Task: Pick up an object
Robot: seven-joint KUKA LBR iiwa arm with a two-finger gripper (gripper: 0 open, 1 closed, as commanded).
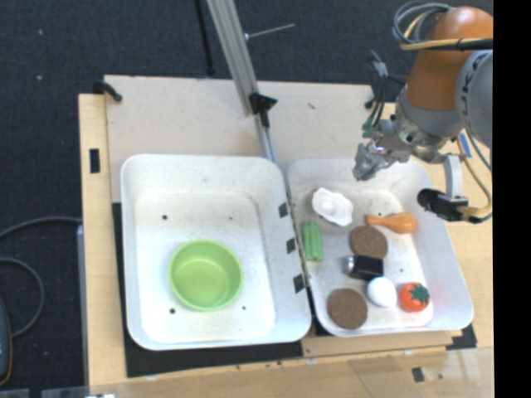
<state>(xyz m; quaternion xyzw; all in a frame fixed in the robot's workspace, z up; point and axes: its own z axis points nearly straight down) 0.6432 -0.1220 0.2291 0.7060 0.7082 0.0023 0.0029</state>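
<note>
Hovering over the far edge of the right bin (452, 255), jaws state impossible to tell. White crumpled object (332, 206) just below-left; crowded neighbours, so risk of missed or double grasp.

Bench (191, 114) bears two white bins (145, 181)

The arm's gripper (366, 166) hangs over the far edge of the right bin (452, 264), nothing seen between its fingers. Below it sit a crumpled white object (332, 206), an orange drumstick-shaped toy (392, 221), two brown discs (367, 242) (347, 308), a black block (364, 265), a white ball (382, 292), a toy strawberry (414, 297) and a green stick (312, 241) — all close together. In the left bin (149, 181) — one green bowl (206, 274), upright.
</note>
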